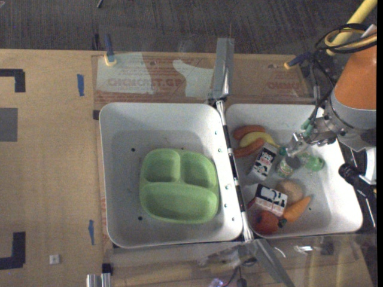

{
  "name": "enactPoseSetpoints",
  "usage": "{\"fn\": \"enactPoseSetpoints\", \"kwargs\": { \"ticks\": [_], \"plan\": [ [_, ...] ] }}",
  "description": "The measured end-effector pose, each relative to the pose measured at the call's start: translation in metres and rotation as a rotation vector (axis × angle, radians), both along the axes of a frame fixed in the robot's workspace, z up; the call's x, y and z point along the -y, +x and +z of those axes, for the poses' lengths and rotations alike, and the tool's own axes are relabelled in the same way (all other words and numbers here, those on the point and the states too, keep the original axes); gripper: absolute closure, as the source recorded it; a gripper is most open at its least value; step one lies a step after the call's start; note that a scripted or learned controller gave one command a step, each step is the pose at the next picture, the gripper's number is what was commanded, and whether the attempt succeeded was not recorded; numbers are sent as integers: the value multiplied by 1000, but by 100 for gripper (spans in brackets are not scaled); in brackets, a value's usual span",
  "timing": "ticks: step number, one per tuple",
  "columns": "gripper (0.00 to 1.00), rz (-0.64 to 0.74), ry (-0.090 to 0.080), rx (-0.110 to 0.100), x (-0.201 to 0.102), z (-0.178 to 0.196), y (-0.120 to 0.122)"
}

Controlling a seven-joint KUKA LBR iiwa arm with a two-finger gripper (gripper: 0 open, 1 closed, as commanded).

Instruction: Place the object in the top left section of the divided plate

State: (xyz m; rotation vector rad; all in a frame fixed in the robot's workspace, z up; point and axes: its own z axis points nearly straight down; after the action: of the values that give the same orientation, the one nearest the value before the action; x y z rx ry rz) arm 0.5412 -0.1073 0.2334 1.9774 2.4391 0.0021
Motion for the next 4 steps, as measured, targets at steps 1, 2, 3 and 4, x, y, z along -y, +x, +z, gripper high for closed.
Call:
{"fn": "enactPoseSetpoints", "kwargs": {
  "ticks": [1, 2, 3, 4],
  "plan": [
    [100, -96, -2, 1, 73, 77, -23],
    [100, -53, -4, 3, 117, 95, -29],
    [100, -49, -8, 8, 116, 106, -27],
    [100, -46, -11, 13, 116, 117, -26]
  ]
}}
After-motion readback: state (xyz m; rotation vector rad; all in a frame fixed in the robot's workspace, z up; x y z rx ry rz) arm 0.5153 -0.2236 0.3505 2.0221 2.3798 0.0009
